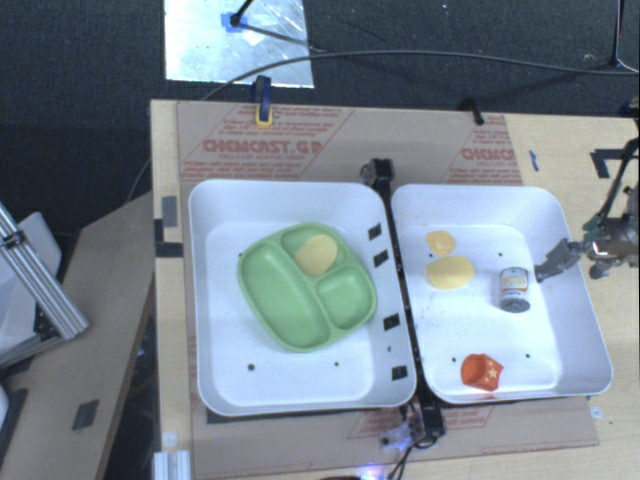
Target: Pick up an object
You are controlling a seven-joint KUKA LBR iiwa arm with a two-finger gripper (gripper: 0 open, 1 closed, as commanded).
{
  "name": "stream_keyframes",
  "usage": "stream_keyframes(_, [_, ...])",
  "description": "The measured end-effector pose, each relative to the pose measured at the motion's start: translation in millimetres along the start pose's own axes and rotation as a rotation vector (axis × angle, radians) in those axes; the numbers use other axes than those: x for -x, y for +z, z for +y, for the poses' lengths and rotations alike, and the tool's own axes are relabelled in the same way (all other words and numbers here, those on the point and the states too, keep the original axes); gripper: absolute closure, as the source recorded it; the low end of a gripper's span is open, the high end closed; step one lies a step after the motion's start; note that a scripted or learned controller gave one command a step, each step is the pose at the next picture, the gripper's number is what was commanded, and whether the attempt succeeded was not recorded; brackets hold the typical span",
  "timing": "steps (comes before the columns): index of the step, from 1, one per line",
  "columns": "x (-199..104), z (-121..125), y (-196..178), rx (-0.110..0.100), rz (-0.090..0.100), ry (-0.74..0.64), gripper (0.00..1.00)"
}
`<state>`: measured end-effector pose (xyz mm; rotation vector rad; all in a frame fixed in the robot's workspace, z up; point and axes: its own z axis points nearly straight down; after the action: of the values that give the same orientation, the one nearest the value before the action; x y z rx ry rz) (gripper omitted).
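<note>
You see the grey two-finger gripper (pixel 556 260) at the right rim of the right white bin (pixel 570 368); it sits at the frame's edge and looks dark and blurred, so you cannot tell how it is set, and nothing shows in its grasp. Nearest it, just to its left, stands a small cylindrical can with a pale label and grey top (pixel 514 289), upright on the bin floor and apart from the gripper. Further left lie two yellow pieces, a rounded lump (pixel 450 273) and a smaller flat piece (pixel 440 241) above it. A crumpled orange-red object (pixel 482 370) rests near the front wall. That makes four items here. The left white bin (pixel 225 368) holds one green three-compartment plastic plate (pixel 290 303), with one pale yellow ball (pixel 317 255) in its upper compartment.
</note>
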<state>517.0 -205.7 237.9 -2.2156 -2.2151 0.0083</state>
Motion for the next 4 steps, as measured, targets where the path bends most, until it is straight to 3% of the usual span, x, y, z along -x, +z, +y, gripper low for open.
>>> stream_keyframes(1, [-1,3,-6,0.011,-0.003,-0.004,0.00])
stream_keyframes(4, [-9,-2,146,0.008,-0.001,-0.002,0.00])
